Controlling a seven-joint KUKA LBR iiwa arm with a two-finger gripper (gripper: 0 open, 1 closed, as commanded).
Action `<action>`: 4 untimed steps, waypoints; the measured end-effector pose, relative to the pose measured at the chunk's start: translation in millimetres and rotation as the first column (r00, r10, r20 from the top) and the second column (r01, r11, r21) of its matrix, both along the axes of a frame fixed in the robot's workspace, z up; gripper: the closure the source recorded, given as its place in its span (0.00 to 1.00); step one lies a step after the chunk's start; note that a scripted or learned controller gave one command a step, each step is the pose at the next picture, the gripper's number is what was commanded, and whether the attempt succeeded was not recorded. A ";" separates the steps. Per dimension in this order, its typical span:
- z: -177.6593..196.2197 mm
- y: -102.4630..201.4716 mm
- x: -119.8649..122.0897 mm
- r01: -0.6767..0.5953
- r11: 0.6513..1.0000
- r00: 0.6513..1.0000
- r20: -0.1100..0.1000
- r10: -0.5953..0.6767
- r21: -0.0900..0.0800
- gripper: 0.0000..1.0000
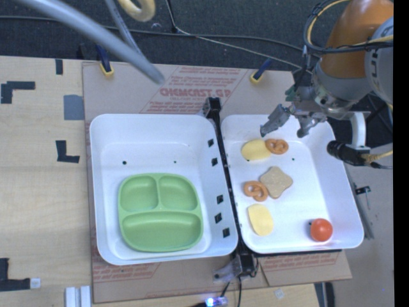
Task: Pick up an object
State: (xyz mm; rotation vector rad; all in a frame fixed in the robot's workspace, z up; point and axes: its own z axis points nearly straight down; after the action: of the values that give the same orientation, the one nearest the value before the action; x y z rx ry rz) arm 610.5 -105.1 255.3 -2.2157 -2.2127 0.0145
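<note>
The gripper (pixel 291 121) hangs spread wide with nothing in it above the right bin (pixel 345 197), near a pretzel (pixel 277 146)

Bright, even overhead light, soft shadows, mild glare on white bins (pixel 102 171), perhaps slightly blurred edges.

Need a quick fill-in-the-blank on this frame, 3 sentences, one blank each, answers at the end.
1. The green divided plate lies in the ___ bin.
2. The red tomato sits in the right bin's near-___ corner.
3. The slice of bread lies beside a ___.

Missing words: left; right; pretzel
</note>
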 end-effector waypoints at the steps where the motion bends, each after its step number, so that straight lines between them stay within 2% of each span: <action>1: 7.3 0.2 2.1 -0.003 1.000 1.000 0.012 0.003 -0.001 0.00; 2: -40.9 8.4 5.2 -0.003 1.000 1.000 0.008 0.003 -0.001 0.00; 3: -105.6 10.8 4.2 -0.003 1.000 1.000 0.007 0.003 -0.001 0.00; 4: -157.1 6.5 11.4 -0.003 1.000 1.000 0.009 0.003 -0.002 0.00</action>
State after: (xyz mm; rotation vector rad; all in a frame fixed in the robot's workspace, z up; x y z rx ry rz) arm 621.9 -98.6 98.3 -2.2175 -2.2212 0.0068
